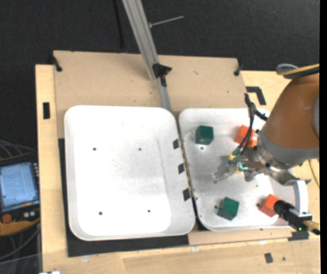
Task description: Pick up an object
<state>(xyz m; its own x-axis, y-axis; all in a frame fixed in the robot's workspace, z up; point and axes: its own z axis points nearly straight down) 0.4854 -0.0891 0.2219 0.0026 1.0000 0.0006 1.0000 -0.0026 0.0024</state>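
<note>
In right bin (209, 224): gripper (227, 169) between 2 green blocks (204, 134).

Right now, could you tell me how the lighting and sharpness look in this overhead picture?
In the camera view, light is even and bright, nearly washing out both white bins; the green blocks cast soft shadows; the gripper looks blurred; the tablet screen glows pale blue; edges are slightly soft overall.

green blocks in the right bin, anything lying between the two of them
Nothing lies between the upper green block and the lower green block: the camera view shows bare white bin floor there. The gripper hangs just right of that line.
</note>
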